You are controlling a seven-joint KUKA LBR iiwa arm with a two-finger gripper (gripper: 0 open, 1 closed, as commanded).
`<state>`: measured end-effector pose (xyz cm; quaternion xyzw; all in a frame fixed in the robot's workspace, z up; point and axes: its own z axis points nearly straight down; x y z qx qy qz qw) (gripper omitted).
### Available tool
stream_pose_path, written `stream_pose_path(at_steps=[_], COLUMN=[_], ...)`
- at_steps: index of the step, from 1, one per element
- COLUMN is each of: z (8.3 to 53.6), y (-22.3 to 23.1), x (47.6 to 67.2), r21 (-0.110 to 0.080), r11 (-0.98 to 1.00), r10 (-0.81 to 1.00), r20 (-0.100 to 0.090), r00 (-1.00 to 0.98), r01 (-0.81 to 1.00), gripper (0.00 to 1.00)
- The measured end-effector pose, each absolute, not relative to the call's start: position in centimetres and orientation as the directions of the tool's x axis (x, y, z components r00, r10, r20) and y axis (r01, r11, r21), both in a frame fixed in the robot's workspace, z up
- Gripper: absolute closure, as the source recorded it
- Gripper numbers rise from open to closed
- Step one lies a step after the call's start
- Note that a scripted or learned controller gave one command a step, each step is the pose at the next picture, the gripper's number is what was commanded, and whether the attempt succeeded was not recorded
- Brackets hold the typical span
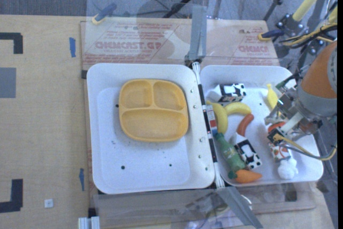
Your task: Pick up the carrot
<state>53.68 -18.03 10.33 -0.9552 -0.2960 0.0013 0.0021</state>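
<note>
On the surface (43, 115), two shallow white bins sit side by side, and the left bin (102, 169) carries a yellow divided plate (153, 110), set apart from the clutter and playing no part in the job at hand. Across the divider, the right bin (311, 169) holds the jumble: a green bottle (228, 154) lying along its left wall, a banana (228, 113) curving above it, two black-and-white cow toys (232, 91), and a short red piece (244, 125) between them. The carrot (248, 176), the object to be picked up, lies on its side at the bin's near edge, just beside the foot of the green bottle and below the nearer cow toy, untouched. Further right, the gripper (278, 131) hangs over the bin's right half, near a white ball (288, 170), well short of the carrot; whether it is open or closed cannot be told from this angle, and nothing is seen held in it.
</note>
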Motion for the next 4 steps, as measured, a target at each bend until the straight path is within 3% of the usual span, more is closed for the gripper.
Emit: stream_pose_path(at_steps=[1,2,3,4], z=[17.6,18.4,18.4,18.4], y=[-12.6,-3.4,-3.8,1.5], x=[51.4,51.5,47.8,47.9], r21=[-0.001,-0.001,-0.006,0.0], r11=[-0.903,-0.954,-0.775,-0.911], r10=[0.43,0.301,0.632,0.413], r20=[-0.002,-0.002,-0.003,-0.001], r00=[0.903,0.954,0.775,0.911], r01=[0.43,0.301,0.632,0.413], gripper=[1.0,1.0,1.0,1.0])
